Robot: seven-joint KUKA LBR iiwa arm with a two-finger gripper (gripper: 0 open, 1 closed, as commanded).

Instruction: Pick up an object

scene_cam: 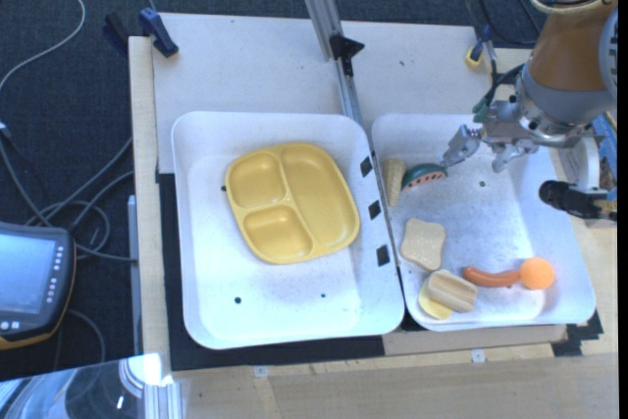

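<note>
Over the right bin [559, 211] hangs my claw [484, 148], near that bin's far side. I can see its two fingers [457, 148] spread apart, and nothing sits between them. Just beside the claw, to its left and a bit closer to me, lies a watermelon slice [425, 176] with a green rind and red inside. One finger tip is very near it, but I cannot tell if it touches. Left of the slice, a pale yellow piece [393, 180] leans by the bin's wall. Well below the claw I see a slice of bread [424, 243], a little sandwich [450, 290], and an orange carrot [510, 276] with a round end. Far to the claw's left, in the other bin [206, 309], sits a yellow tray [290, 201] with three parts.
</note>
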